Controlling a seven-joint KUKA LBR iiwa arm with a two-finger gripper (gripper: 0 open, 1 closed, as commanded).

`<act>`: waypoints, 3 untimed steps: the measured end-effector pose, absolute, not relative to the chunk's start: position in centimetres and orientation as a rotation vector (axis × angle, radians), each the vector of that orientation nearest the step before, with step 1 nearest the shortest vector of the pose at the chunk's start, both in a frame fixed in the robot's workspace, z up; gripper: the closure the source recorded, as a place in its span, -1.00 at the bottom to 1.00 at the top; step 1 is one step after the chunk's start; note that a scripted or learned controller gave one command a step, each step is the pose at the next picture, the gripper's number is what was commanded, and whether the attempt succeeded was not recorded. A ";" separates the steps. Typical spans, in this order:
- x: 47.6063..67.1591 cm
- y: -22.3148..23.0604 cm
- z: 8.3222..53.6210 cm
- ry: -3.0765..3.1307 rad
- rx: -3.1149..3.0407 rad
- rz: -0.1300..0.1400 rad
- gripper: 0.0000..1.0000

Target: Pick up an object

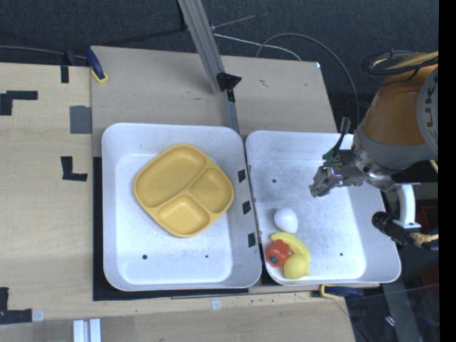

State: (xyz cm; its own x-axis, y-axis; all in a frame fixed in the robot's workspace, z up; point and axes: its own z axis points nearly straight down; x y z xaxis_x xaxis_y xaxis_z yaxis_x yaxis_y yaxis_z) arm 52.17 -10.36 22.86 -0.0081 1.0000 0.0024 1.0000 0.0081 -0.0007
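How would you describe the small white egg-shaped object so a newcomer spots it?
Look in the right-hand shallow white bin, toward its near left part. The small white egg-shaped object lies just above a yellow banana and red fruit; it alone is plain white and round.

Tray (pixel 184 189) left bin, egg (pixel 286 219) right

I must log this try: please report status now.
Pincer above right bin, holding nothing. Egg, banana, tomato, lemon at bin's near-left corner. Nothing between pincer and egg.
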 end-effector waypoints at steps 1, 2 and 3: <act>53.6 -5.5 21.8 -2.227 -2.213 0.001 1.00; 54.6 0.0 21.0 -2.227 -2.212 0.001 1.00; 56.3 6.1 22.0 -2.230 -2.211 -0.002 1.00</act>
